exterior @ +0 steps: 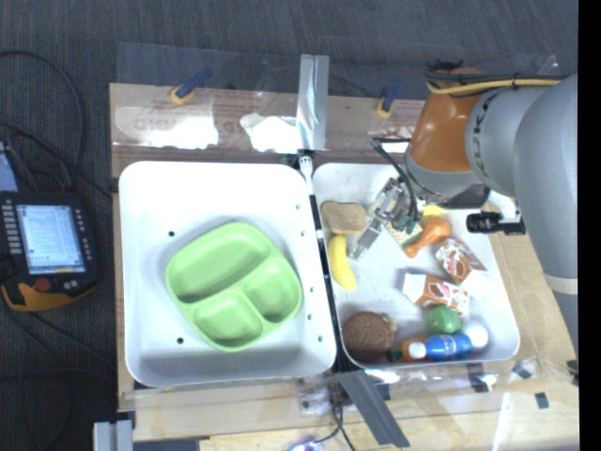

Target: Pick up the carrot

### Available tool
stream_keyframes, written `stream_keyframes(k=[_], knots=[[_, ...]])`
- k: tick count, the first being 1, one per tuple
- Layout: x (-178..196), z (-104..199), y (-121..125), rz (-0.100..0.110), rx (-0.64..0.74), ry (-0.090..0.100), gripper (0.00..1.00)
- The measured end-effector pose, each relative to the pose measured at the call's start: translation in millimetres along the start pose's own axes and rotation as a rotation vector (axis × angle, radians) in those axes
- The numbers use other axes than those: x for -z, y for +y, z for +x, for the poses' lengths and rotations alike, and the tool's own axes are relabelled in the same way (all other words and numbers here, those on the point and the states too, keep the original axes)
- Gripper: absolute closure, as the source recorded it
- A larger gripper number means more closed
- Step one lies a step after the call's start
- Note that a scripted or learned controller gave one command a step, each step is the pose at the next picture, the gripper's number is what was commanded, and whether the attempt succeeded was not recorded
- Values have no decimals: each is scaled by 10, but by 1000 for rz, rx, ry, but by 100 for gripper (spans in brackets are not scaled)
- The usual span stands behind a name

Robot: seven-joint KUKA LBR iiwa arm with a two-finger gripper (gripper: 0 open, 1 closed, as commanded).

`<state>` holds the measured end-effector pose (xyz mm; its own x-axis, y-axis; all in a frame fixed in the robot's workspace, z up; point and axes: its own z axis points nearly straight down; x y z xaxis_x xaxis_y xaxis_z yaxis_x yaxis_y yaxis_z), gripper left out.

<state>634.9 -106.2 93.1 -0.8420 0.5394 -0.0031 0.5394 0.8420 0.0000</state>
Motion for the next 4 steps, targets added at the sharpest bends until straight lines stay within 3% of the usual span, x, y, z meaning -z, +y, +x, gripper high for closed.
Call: stream_keyframes(k=[1,2,3,4], knots=[[-23,181,-536,-3,32,-10,0],[98,159,-521,-3,35,-19,100],[1809,391,-62,-5,-191,-8,100],[1968,427,-401,1,-390,-1,100]])
